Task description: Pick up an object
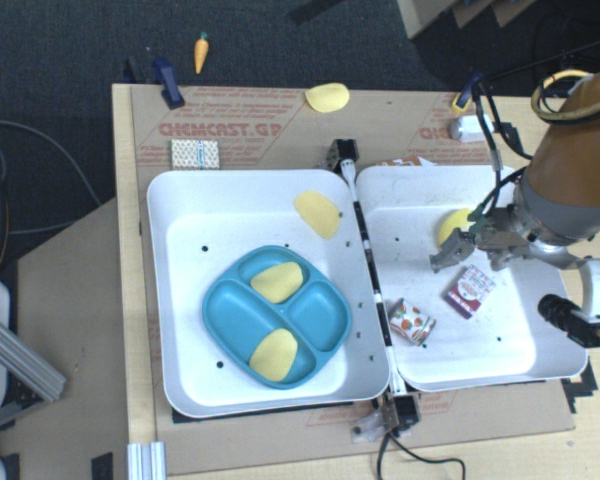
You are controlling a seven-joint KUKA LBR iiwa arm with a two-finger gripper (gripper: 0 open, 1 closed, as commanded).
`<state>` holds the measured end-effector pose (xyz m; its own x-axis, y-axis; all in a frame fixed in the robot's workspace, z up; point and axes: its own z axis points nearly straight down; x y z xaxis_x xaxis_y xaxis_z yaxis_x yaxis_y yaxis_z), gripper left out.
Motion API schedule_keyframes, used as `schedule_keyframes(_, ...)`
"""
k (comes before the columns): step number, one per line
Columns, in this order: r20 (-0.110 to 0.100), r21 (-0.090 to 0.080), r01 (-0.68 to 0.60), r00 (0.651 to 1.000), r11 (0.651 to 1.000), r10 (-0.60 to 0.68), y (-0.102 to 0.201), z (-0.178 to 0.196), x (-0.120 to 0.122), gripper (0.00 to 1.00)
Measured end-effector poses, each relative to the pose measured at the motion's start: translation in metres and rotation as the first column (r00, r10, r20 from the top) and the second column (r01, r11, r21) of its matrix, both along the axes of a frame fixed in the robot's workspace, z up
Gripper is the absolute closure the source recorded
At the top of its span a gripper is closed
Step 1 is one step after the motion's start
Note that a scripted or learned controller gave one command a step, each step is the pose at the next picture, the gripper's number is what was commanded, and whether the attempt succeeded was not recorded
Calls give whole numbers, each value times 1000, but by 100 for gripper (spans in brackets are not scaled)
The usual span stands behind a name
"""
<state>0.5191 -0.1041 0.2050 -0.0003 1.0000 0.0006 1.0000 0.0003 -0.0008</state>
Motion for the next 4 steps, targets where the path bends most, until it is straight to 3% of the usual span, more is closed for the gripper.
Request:
schedule_keyframes(1, 1, -1, 1, 1000, 1000, -1, -44, -121, 43, 0)
schedule_keyframes(2, 2, 0, -1, 1000, 1000, 1, -8, -120, 99, 0)
schedule_keyframes(3, -11, 1, 3, 1000, 1000, -3, -33, -122, 138, 0)
schedule_keyframes(4, -15, 2, 3, 1000, 1000, -3, -52, -123, 144, 0)
